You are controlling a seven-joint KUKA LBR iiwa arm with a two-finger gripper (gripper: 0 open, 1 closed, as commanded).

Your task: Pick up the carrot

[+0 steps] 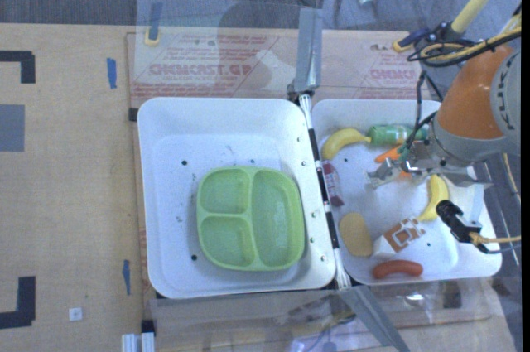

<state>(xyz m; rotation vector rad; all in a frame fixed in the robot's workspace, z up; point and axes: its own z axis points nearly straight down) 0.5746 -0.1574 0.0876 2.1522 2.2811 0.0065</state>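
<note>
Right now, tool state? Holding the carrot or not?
Tool: low in the right bin, next to the carrot; open or closed cannot be told, and no carrot is visibly in its grip.

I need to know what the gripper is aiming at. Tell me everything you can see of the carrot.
The carrot is a small orange piece, plastic by its look, lying in the right bin near its upper middle. Only a short sliver shows, running at a slant; the gripper covers the rest. It lies just below the green bottle and right of a yellow banana. Whether anything touches it cannot be told.
</note>
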